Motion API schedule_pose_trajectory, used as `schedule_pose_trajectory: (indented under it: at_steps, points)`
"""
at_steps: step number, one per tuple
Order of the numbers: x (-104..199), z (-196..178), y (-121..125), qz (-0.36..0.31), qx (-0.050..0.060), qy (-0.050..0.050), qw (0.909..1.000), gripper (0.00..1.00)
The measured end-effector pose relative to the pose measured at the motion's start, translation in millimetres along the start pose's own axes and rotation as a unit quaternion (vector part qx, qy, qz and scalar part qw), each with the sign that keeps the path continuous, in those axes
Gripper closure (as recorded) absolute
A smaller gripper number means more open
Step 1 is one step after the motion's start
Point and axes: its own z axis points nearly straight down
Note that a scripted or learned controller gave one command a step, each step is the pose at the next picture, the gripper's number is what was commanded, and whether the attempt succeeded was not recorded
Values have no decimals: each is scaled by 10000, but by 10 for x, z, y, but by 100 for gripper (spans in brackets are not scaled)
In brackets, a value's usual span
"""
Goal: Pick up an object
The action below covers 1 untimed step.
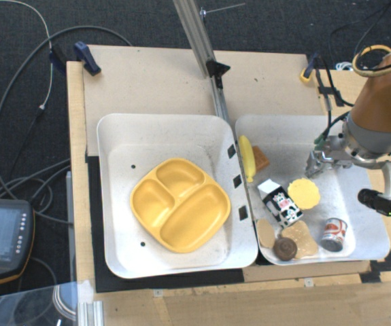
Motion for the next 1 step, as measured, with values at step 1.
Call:
schedule_pose_trajectory:
  at_steps: [1]
  points:
    - [-196, -190, 239, -1, -5, -5, 10000, 100]
